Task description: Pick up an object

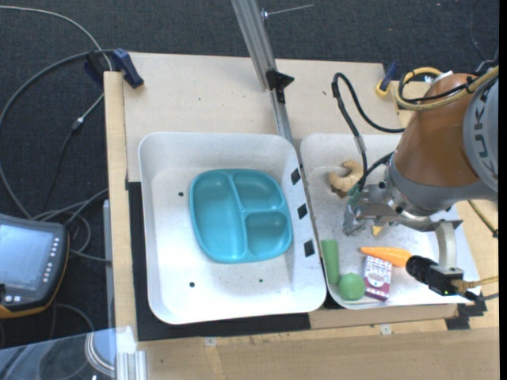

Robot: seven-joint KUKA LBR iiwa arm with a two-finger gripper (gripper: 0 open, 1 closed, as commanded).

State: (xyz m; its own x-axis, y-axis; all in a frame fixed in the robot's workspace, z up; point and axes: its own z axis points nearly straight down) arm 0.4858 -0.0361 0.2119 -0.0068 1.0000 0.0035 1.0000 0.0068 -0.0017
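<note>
Jaws parted a little, nothing showing between them; the gripper point(358, 218) is hanging fingers-down inside the right bin point(317, 153). The arm point(444, 145) is leaning in from the right, covering that bin's right part. Just beyond the gripper a tan object point(343, 177) is lying, shape unclear. Nearer: carrot point(386, 254), green vegetable point(330, 256), purple packet point(377, 278). The left bin point(158, 212) is holding a teal divided plate point(240, 214).

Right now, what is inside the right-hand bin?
The right bin holds a tan piece, an orange carrot, a green stick, a green ball and a small packet. The gripper and arm cover the bin's middle and right side.
</note>
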